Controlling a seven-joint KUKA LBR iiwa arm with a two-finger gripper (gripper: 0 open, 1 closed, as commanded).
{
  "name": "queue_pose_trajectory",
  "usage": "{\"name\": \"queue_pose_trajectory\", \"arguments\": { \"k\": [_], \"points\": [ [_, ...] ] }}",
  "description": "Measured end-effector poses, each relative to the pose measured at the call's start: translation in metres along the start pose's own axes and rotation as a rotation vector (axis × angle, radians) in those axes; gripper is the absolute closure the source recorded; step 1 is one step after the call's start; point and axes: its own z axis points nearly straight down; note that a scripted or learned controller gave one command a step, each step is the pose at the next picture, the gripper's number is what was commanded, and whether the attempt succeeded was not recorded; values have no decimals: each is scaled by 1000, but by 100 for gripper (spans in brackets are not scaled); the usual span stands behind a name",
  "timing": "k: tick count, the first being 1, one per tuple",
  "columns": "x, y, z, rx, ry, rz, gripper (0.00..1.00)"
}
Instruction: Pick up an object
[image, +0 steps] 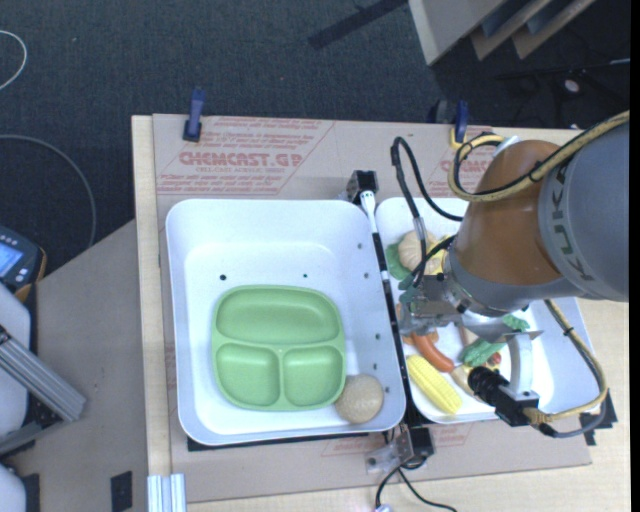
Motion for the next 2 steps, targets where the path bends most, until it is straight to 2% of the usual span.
{"name": "queue_pose_trajectory", "arguments": {
  "k": [1,2],
  "points": [
    [66,0,-43,-2,2,-7,100],
    [58,20,-305,-20,4,-1,100]
  ]
}}
